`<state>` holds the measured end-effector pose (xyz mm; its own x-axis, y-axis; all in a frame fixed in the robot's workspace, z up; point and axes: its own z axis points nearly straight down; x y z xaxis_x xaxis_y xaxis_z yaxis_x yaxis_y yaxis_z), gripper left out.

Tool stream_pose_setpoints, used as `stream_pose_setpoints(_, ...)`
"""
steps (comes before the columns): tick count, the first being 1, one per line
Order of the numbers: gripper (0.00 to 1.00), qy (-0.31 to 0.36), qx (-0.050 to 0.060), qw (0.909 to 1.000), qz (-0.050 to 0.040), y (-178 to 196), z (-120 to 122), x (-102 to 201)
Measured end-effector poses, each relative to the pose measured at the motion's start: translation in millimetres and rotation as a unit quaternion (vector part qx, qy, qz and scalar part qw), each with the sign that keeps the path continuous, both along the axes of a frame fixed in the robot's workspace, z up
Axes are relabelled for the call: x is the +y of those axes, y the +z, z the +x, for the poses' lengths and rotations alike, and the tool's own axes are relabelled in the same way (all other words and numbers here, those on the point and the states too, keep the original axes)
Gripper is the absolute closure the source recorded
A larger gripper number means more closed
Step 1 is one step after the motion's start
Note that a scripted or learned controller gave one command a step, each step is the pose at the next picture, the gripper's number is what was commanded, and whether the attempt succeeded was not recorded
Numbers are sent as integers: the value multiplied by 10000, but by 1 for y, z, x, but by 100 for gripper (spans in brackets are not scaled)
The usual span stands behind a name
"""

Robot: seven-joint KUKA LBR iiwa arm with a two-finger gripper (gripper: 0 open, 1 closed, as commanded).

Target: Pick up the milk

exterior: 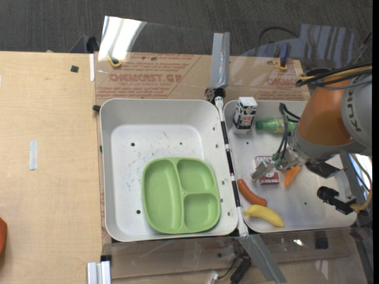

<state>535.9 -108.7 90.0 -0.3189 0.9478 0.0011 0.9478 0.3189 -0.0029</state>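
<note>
Gripper [265, 171]: low in the right bin [308, 215], over a small red-and-white packet [266, 169]; whether its fingers are parted or closed cannot be told. Milk carton [244, 113]: upright at that bin's far left corner, well apart from the gripper. Green bottle [273, 124]: lying just beside the carton. Carrot [291, 175], sausage [250, 192], banana [265, 215]: toward the bin's near side. Green divided plate [181, 195]: left bin [118, 152].
</note>
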Motion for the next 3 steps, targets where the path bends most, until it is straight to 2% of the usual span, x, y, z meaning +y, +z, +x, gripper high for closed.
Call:
stream_pose_setpoints(1,100,-23,4,10000,-4,8,0,-2)
stream_pose_setpoints(2,100,-1005,-7,9949,-15,160,12,29)
stream_pose_setpoints(3,100,-719,11,9974,-7,100,-50,67)
